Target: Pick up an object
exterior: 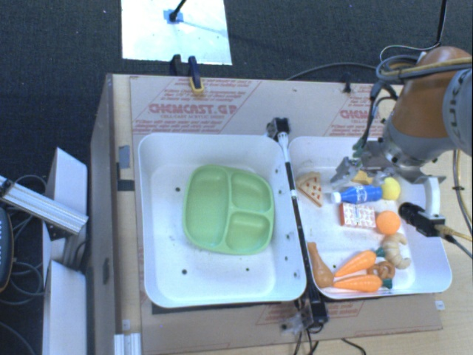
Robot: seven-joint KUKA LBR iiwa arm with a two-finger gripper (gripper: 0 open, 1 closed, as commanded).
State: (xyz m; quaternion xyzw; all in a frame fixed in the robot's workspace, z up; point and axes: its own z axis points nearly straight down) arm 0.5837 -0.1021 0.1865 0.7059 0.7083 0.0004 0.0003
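The right bin holds the toys to pick from. There is one blue bottle lying on its side near the middle. Just right of it sits one yellow lemon. Under the bottle lies one small red and white box, and beside that is one orange ball. One pizza slice lies to the left, near the wall between the bins. Two carrots lie at the front, one above the other. One tan drumstick lies left of the carrots. One pale lumpy piece sits right of the carrots, and one pretzel lies close by, by the carrot tips.

The gripper is low over the back of this bin, just above the bottle and the lemon. Its fingers are too blurred to tell if they are apart or together. Nothing can be seen between them. The grey arm reaches in from the right and hides part of the bin behind it.

The left bin holds one green tray with three parts. It lies flat near the middle.

Both bins sit side by side on a brown board.
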